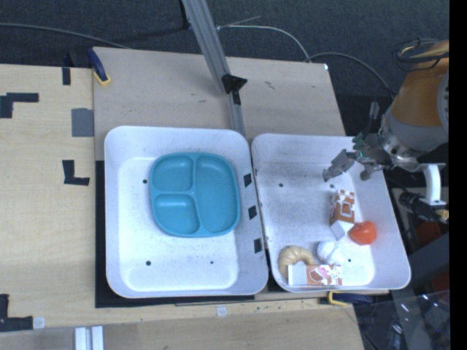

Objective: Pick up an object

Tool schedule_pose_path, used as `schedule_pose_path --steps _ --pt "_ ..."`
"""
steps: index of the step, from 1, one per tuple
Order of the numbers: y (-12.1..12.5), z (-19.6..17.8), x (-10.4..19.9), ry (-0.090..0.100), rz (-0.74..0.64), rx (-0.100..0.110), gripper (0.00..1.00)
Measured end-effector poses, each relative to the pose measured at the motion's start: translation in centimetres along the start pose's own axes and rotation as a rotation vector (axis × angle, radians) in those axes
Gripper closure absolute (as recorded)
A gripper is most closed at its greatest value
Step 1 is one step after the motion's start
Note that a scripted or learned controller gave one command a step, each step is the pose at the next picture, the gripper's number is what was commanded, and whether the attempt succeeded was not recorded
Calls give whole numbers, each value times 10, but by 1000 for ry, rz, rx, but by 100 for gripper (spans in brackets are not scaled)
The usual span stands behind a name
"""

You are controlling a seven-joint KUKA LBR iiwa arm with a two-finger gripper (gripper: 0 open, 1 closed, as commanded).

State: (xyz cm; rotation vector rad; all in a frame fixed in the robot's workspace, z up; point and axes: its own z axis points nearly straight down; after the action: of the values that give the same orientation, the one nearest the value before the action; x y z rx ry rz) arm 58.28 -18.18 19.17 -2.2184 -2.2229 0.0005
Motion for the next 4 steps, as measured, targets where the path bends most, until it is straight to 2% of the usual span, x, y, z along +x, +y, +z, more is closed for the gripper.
schedule_pose_path --steps 1,2,3,4 --pt "0 0 0 0 0 0 0" --pt "-5 60 9 1 0 7 0" --pt "-3 82 8 -3 1 -4 0" --pt "-4 76 9 -1 0 1 100"
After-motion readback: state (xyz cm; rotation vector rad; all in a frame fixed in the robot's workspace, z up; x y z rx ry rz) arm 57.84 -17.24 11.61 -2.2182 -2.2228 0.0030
